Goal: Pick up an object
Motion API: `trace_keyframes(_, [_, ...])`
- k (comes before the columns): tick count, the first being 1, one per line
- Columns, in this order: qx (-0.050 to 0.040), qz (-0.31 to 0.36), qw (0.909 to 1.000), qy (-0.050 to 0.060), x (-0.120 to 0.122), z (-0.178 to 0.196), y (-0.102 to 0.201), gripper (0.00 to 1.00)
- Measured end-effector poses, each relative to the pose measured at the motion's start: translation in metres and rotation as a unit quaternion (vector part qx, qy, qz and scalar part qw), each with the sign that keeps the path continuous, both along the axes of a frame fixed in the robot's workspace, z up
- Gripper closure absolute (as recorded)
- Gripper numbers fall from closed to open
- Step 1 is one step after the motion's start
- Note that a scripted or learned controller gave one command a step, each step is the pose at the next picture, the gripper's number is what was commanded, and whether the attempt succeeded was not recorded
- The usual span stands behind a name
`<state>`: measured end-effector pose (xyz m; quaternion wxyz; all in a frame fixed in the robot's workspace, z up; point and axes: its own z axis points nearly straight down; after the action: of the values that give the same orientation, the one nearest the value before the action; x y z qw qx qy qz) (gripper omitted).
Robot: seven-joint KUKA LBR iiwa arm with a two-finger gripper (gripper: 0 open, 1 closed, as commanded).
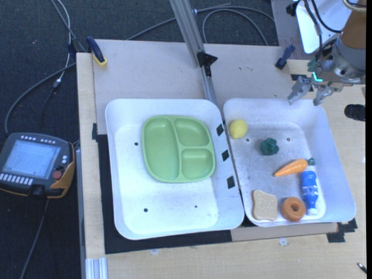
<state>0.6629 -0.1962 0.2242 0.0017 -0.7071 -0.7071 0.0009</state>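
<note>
grey arm (353, 57) with an orange band; black cables; grey metal two-fingered hand (309, 96).

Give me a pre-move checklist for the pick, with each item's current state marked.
1. End effector carries nothing: ok, its spread fingers have nothing between them.
2. End effector above the right bin: ok, near its far rim.
3. Targets exposed: ok, lemon, broccoli and carrot lie apart from one another.
4. Crowding: not ok, bottle, donut and toast lie close together in the near corner.
5. Green plate clear of the work: ok, it lies in the left bin.
</note>
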Motion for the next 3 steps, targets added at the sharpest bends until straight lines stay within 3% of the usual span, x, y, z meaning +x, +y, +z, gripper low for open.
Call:
trace_keyframes(1, [-0.0005,0.0,1.0,-0.002,0.001,0.002,0.0,0.0])
trace_keyframes(3, [-0.0002,0.0,1.0,0.0,0.001,-0.101,-0.005,0.0])
